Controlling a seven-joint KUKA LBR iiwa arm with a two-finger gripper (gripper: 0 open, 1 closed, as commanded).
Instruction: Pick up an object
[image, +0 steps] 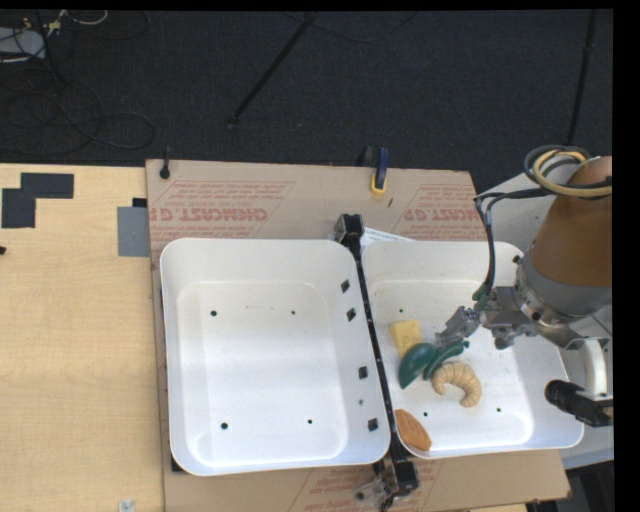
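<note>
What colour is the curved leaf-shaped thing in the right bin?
Dark green leaf-shaped thing, seen in the camera view, beside the tan croissant.

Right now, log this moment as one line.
end effector over right bin | at green object | croissant, yellow block beside | no lift

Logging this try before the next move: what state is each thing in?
tool: low in the right bin, at the green piece
green piece: lying on the bin floor
tan croissant shape: lying flat
yellow block: lying flat
orange piece: against the front rim
</note>
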